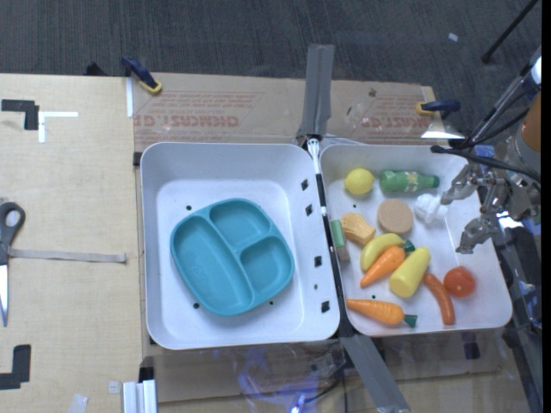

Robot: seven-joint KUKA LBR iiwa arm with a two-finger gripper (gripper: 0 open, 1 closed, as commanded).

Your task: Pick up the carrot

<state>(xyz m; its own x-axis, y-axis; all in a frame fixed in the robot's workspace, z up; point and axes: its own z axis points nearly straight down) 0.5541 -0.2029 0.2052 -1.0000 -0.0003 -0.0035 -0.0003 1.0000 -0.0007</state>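
Two shallow white bins sat side by side on the bench. The left bin point(155, 256) held a blue divided plate point(231, 255) with three compartments, lying flat and turned at a slant. The right bin point(495, 317) held the toy food. Two carrots were present. One carrot point(382, 265) lay near the bin's middle, its long axis diagonal, with the green top toward the upper right beside the yellow corn cob point(411, 271) and the tapered orange tip pointing to the lower left; it lay just below a banana point(380, 247) and touched or nearly touched it. The second carrot point(377, 311) lay along the near wall of the bin, its long axis almost level across the view, green top at the right end and tip pointing left toward the divider. Around them lay a lemon point(359, 181), a green bottle point(407, 180), a round tan biscuit point(395, 216), a bread piece point(356, 228), a red chilli point(440, 297), a tomato point(460, 281) and a small white object point(429, 208). The gripper point(472, 212) hung over the right side of that bin, well apart from both carrots, its two metal fingers spread apart with nothing between them. A pair of scissors point(7, 231) lay at the left edge of the bench.
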